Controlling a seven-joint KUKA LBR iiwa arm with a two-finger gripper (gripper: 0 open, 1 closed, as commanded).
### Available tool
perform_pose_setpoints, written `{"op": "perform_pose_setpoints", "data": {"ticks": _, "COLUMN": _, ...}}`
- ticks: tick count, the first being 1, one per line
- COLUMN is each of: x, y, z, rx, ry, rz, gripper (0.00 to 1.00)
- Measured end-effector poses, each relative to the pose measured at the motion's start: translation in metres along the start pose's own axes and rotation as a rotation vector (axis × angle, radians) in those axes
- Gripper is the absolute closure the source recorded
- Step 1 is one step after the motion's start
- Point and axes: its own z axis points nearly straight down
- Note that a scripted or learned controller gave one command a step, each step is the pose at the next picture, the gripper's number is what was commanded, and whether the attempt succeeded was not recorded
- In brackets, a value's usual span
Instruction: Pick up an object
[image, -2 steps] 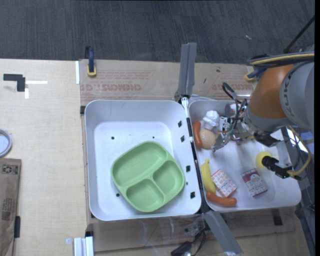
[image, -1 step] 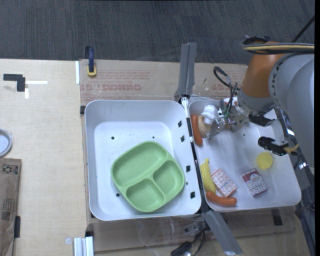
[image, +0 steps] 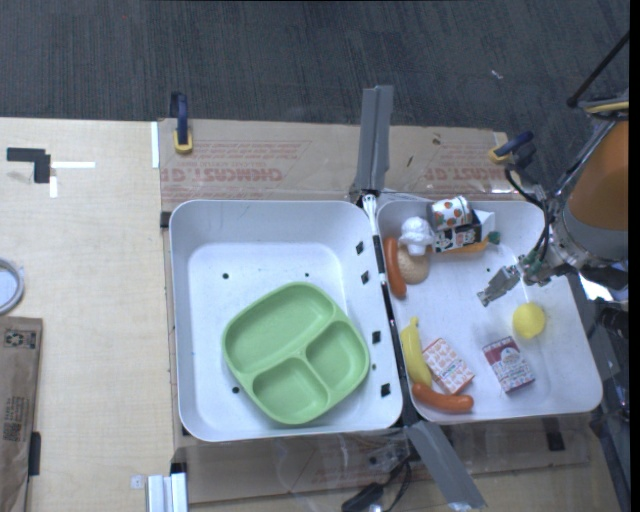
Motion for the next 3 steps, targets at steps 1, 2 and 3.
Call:
{"op": "perform_pose_setpoints", "data": {"ticks": 1, "x": 0.009, "y": -0.07, "z": 0.051, "rx": 0.001, "ry": 0.003, "rz": -0.066, "gripper": 0.0}}
{"op": "perform_pose_setpoints", "data": {"ticks": 2, "x": 0.009, "y": -0.069, "z": 0.041, "rx": -0.001, "ry": 0.002, "rz": -0.064, "gripper": 1.0}}
{"op": "perform_pose_setpoints", "data": {"ticks": 3, "x": 0.038, "y": -0.081, "z": 0.001, "rx": 0.0, "ry": 0.002, "rz": -0.19, "gripper": 1.0}}
